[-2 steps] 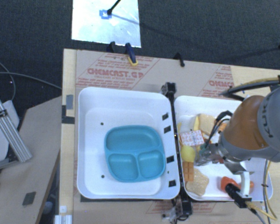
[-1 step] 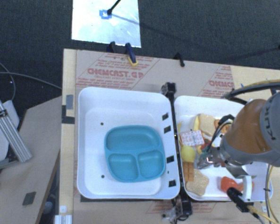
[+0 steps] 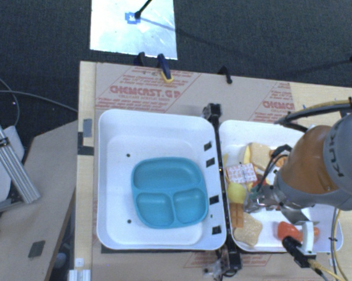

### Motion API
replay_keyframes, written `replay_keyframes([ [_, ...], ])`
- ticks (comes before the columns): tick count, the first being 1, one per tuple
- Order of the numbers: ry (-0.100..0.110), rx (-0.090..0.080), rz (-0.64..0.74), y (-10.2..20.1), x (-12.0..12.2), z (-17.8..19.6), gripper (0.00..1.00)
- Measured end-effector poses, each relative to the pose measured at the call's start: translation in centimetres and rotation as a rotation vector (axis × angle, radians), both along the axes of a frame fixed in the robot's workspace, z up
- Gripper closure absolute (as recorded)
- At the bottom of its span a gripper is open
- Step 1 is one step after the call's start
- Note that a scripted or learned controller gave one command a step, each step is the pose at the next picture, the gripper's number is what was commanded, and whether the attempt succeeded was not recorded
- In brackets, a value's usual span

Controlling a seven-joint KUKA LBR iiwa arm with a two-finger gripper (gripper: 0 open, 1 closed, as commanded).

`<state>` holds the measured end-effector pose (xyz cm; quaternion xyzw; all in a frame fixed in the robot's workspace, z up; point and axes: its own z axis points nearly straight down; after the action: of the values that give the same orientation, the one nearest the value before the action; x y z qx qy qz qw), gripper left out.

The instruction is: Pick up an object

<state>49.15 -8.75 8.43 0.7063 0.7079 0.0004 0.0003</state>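
Since the task leaves the choice of object open, the yellow round fruit (image 3: 236, 192) looks the likeliest target: it lies in the right bin (image 3: 236, 130) against that bin's left wall, just beside the gripper (image 3: 257, 201), which hangs over the pile at the bin's middle. I judge it a light plastic toy, stiff and smooth, so it may slip; a hold across its widest part seems safest. Touching it on the far side is a red-and-white patterned packet (image 3: 242, 172), and on the near side a toast slice (image 3: 248, 231). An orange piece (image 3: 289, 230) sits near the bin's front wall. How the jaws stand I cannot tell. Beyond the bin's left wall, a blue divided tray (image 3: 168, 192) rests in the left bin (image 3: 159, 123).
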Motion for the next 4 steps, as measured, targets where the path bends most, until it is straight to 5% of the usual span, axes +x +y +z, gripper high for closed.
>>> replay_keyframes([
  [1,-0.003,-0.001,-0.003,0.5,-0.4,0.0,0.00],
  [2,-0.014,-0.003,0.004,0.3,2.1,16.0,0.00],
  [3,0.003,0.002,0.007,8.9,2.1,9.8,0.00],
  [4,-0.002,0.000,0.005,8.6,2.2,11.0,1.00],
])
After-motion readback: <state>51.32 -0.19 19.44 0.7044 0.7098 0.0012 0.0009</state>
